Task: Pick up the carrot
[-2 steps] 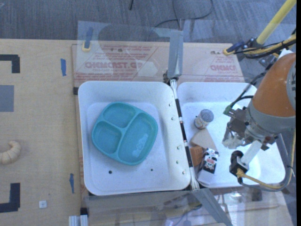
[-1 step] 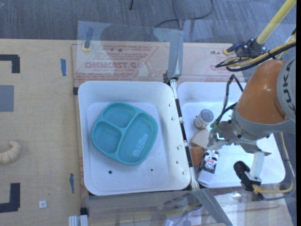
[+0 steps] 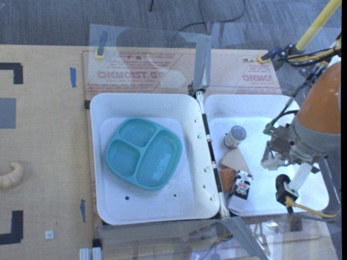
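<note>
- The carrot [image 3: 226,179], an orange-brown piece, lies lower centre against the right bin's [image 3: 260,206] left wall, beside a black-and-white item [image 3: 243,186].
- The tool [image 3: 272,158] hovers right of centre over that bin, apart from the carrot; open or closed, cannot tell.
- A teal plate [image 3: 143,153] sits in the left bin [image 3: 108,199].

Two white bins are counted, left bin [image 3: 103,199] and right bin [image 3: 260,118]. One teal divided plate [image 3: 143,153] is seen in the left; approx. four small items are seen in the right, incl. one can [image 3: 235,136] and one tan wedge [image 3: 234,158]. One croissant-like item [image 3: 11,176] is seen on the desk [image 3: 43,118].
</note>
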`<state>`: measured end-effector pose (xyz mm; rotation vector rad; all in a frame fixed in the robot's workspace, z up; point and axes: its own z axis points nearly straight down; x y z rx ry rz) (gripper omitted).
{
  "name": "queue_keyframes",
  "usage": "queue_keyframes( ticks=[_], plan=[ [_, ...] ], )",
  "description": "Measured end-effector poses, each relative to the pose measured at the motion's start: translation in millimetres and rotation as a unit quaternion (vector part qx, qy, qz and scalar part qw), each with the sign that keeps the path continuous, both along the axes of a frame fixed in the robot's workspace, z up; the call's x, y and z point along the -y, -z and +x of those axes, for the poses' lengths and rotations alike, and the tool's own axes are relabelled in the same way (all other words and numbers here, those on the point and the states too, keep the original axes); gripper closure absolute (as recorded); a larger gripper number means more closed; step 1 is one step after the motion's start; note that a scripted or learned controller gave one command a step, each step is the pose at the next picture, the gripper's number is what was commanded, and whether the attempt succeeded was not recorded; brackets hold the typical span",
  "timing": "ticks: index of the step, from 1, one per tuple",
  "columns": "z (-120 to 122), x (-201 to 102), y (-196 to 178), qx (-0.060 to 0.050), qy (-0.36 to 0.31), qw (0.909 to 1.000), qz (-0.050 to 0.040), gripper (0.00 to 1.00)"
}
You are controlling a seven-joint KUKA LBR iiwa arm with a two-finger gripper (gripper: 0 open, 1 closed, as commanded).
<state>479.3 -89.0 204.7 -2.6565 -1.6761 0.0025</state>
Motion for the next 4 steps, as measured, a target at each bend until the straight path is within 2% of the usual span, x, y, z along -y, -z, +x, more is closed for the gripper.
queue_keyframes(
  ticks=[1, 2, 3, 4],
  plan=[
    [0, -4, -1, 0.0, 0.129, 0.9917, -0.0001, 1.0],
    [0, 85, 2, -0.001, 0.244, 0.9697, -0.0002, 1.0],
    [1, 67, -3, -0.001, 0.078, 0.9969, 0.0008, 1.0],
    [0, 95, 5, 0.0, -0.03, 0.9996, 0.001, 1.0]
  ],
)
